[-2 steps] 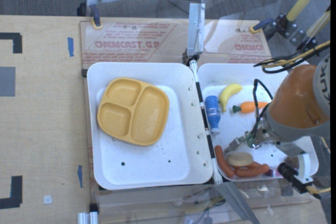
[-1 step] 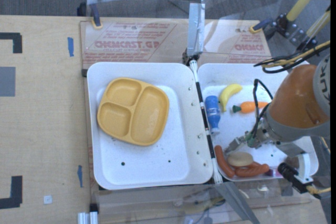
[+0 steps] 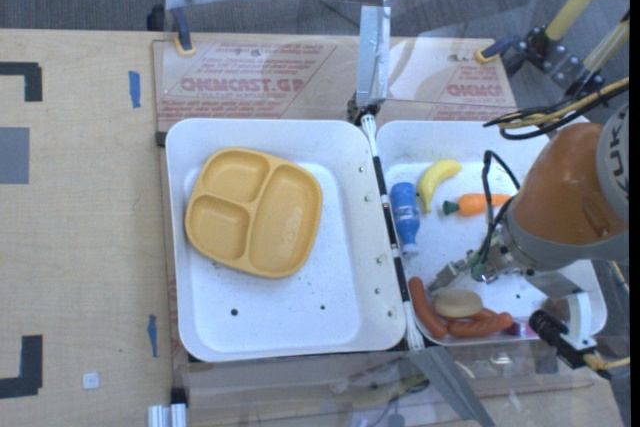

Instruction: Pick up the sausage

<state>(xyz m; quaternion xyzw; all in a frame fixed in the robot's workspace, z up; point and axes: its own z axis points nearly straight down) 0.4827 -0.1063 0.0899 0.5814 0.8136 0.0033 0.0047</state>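
Two bins: yellow plate (image 3: 255, 212) in left bin (image 3: 200, 315)
Sausage (image 3: 478, 323): right bin (image 3: 395, 140), near front wall, beside a bun (image 3: 458, 302)
Gripper (image 3: 462, 268): above the bun, finger spread unclear
Others: banana (image 3: 438, 179), carrot (image 3: 475, 205), blue bottle (image 3: 405, 213)

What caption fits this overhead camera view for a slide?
KUKA arm's gripper hovers in the right bin above the sausage; a yellow divided plate sits in the left bin.

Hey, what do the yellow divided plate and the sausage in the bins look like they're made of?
Yellow divided plate: looks like molded plastic, matte to satin, one even colour with rounded compartment ridges. Sausage: probably toy plastic or rubber, smooth and slightly glossy, a uniform red-orange; the view is too coarse to say which.
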